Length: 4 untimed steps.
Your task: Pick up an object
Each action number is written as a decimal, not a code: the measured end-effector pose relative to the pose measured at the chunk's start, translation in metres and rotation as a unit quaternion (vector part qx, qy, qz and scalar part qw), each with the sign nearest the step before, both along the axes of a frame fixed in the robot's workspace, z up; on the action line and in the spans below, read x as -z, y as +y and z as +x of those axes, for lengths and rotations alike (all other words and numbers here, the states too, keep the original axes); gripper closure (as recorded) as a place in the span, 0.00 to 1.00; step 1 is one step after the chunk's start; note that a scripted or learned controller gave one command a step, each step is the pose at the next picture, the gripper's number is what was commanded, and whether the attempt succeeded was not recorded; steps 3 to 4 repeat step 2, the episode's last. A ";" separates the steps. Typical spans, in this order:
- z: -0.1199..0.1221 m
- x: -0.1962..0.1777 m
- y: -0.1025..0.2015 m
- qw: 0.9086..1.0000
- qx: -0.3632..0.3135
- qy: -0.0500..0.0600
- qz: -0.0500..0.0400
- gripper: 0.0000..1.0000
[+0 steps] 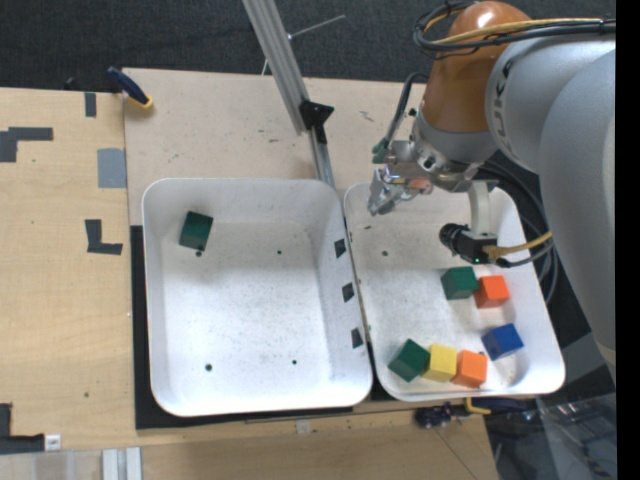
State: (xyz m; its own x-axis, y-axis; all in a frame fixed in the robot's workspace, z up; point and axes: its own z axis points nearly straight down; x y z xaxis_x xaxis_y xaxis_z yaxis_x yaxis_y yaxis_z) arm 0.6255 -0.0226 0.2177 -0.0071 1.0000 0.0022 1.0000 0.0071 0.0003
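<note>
The grey metal gripper (pixel 385 200) hangs over the right white plastic bin (pixel 420 268) at its 11 o'clock corner. I cannot tell how its jaws stand.

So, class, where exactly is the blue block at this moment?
The blue block lies in the right bin, near its lower right corner, just below an orange block and up-right of another orange block.

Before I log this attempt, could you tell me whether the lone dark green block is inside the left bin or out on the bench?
Inside. The dark green block rests on the floor of the left bin, near its upper-left corner, within the white rim.
</note>
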 end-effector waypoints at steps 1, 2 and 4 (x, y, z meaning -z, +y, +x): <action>0.004 -0.014 0.054 1.000 0.000 0.000 0.000 1.00; 0.011 -0.024 0.110 1.000 0.000 0.000 0.000 1.00; 0.011 -0.024 0.110 1.000 0.000 0.000 0.000 1.00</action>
